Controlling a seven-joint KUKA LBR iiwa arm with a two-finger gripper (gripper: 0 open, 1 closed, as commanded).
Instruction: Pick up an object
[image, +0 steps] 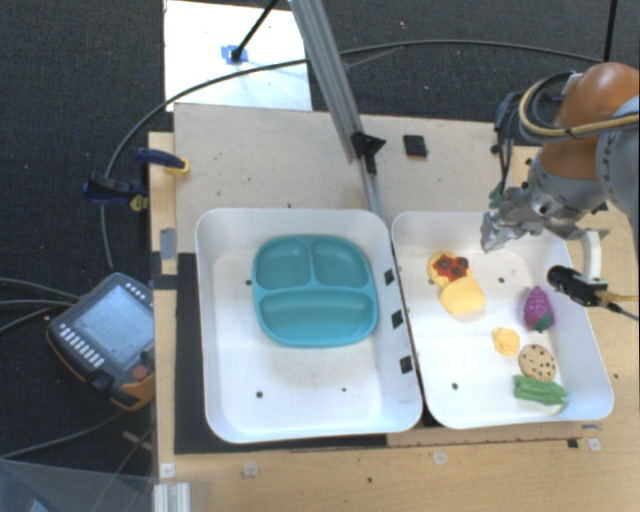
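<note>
Hand (497, 233) above right bin (600, 395), finger state unclear, no legible writing

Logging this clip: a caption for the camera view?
Tool above right bin of toy food; teal plate in left bin.

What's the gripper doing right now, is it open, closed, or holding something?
Gripper: above the right bin's far edge, nothing visibly held; open or closed cannot be told.

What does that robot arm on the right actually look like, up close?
The arm is a rounded grey body with a broad orange band near its top and dark cables looped beside it. It narrows to a small grey metal gripper. A white piece with a black tip sticks out beside the wrist.
</note>
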